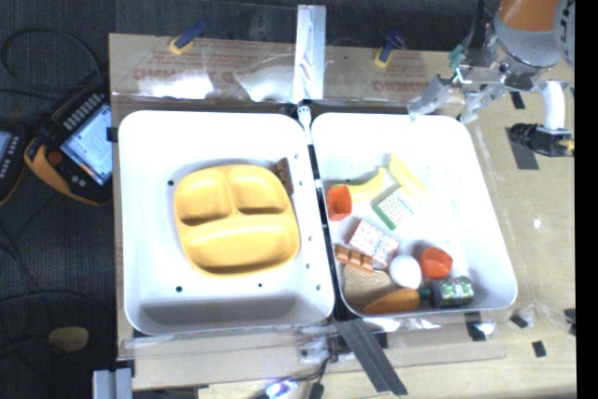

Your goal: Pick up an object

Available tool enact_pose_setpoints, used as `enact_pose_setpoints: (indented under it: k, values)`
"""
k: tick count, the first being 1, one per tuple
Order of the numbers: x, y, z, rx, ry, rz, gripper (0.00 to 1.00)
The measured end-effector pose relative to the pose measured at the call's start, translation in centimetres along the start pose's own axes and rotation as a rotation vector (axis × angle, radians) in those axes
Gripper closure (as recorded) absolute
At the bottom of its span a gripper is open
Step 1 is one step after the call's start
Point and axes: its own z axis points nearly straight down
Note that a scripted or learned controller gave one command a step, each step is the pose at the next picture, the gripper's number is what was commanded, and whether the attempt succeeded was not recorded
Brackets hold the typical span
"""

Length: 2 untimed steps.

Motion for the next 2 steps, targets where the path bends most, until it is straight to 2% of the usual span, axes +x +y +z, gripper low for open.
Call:
enact_pose_setpoints:
  k: [1,2]
  values:
    - [-1.6,-0.2,-8.4,0.000,-0.003,0.037,0.00]
    - [-0.4,1.2,4.1,0.001,-0.002,-0.033,0.00]
